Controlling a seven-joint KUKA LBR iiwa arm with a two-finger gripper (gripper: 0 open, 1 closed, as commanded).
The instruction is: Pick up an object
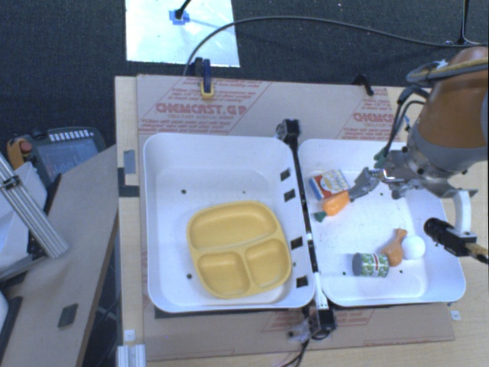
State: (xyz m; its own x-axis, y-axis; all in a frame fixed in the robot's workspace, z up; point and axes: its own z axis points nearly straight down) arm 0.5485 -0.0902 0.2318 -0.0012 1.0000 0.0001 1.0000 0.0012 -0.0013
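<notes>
the left bin (164, 167) holds a yellow divided tray (238, 248) lying flat in its near half. right of that tray, across the central divider, the right bin (443, 285) holds the smaller items. the arm (454, 113) reaches over this bin's far right side. its gripper (362, 185) sits directly right of a small red-and-white packet (330, 180), just above an orange carrot (333, 204); jaw state cannot be told. further right of the tray lie a green can (370, 264), a tan drumstick (395, 247) and a white ball (413, 247).
</notes>
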